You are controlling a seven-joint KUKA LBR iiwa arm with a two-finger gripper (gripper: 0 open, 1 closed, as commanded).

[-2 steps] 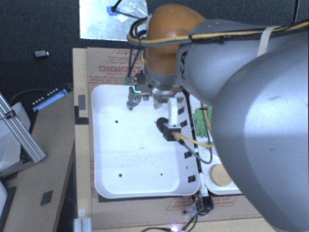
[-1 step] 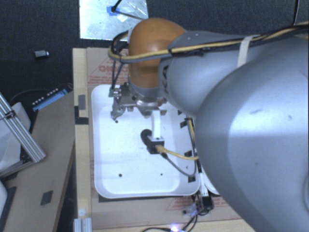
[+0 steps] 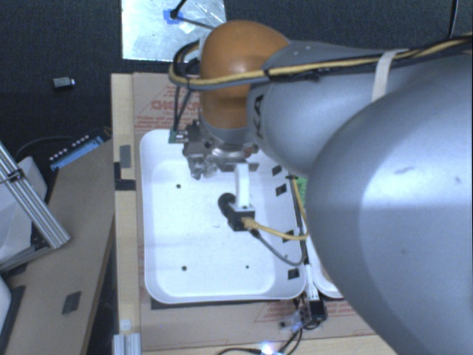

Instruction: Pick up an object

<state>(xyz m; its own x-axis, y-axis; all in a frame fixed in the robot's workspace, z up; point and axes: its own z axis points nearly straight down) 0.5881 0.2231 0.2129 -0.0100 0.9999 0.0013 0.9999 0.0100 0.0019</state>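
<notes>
Bin [image 3: 170, 272] under arm [image 3: 355, 168]: bare white floor visible. Claw [image 3: 201, 170] over back edge; grip state unclear.

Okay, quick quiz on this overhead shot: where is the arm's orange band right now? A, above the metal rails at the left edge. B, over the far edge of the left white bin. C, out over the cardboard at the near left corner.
B: the orange band sits above the far edge of the left white bin, with the gripper hanging just inside it.
</notes>
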